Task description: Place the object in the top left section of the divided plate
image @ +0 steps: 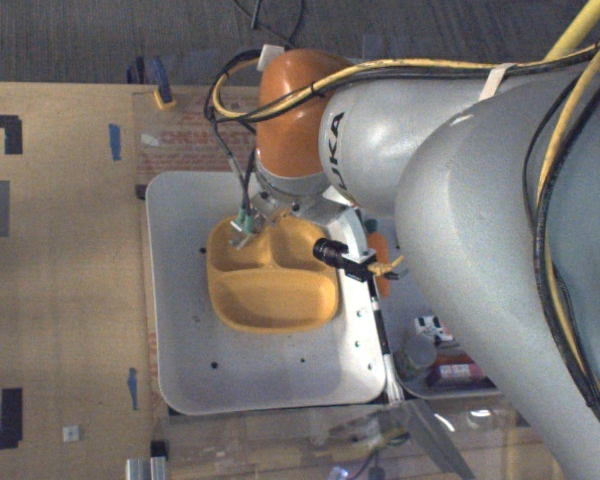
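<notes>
A yellow divided plate [275, 298] lies in the left white bin [180, 298], with two small sections at its top and one large section below. My gripper [246, 228] hangs over the plate's top left section, under the orange wrist band [290, 118]. A small greenish bit [242, 218] shows at the gripper's tip; I cannot tell whether it is a held object or part of the tool. The arm hides the plate's upper edge.
The grey arm covers most of the right bin [380, 368]. Beside it lie an orange item [380, 253], a small white item [430, 326] and a red-labelled item [455, 372]. Wooden bench [60, 268] with black and blue tape marks lies left.
</notes>
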Tool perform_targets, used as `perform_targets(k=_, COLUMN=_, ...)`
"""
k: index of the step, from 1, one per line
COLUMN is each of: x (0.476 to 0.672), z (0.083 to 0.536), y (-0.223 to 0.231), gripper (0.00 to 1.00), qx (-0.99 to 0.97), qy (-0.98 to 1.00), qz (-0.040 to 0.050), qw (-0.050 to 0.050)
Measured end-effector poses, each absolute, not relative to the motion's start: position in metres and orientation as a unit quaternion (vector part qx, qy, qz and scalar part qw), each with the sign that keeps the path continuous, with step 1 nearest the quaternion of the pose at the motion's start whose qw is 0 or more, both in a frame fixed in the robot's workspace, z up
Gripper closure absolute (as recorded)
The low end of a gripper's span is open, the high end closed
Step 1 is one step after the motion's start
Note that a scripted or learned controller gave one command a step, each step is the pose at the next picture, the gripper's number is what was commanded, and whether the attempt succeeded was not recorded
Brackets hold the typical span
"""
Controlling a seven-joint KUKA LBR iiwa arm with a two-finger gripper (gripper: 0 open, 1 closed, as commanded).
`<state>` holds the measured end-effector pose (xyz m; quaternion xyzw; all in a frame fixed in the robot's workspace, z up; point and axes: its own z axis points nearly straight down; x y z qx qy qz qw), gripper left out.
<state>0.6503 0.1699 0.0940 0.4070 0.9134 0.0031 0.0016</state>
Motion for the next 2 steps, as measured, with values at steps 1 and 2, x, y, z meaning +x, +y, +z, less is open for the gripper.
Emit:
perform_targets(k=1, x=0.647, z=0.095, y=0.134, gripper=1.00, qx=0.364, qy=0.931, qz=0.0165, qw=0.004)
perform_targets(k=2, x=0.637, z=0.150, y=0.140, gripper=1.00, qx=0.445, qy=0.895, qz=0.0003, qw=0.000)
